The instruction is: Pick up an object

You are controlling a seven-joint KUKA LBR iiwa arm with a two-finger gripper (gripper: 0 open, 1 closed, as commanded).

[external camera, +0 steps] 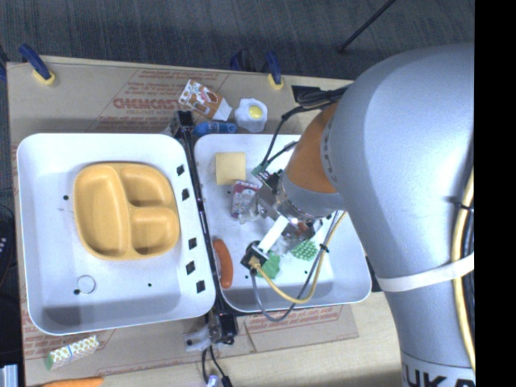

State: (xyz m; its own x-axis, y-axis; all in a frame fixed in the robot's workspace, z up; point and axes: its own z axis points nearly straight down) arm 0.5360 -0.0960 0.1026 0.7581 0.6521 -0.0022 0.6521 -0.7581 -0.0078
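Camera view shows one yellow tray, one yellow block.

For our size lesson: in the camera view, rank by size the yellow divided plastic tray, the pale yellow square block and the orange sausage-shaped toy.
1. Yellow divided plastic tray, clearly largest.
2. Pale yellow square block.
3. Orange sausage-shaped toy: longer but thinner, so nearly level.

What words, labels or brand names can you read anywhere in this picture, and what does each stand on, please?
"UKA": on the grey base of the arm, cut off at the picture's edge.
Red print on the cardboard: too blurred to read.
Small carton and wrapped packet: print too small to read.
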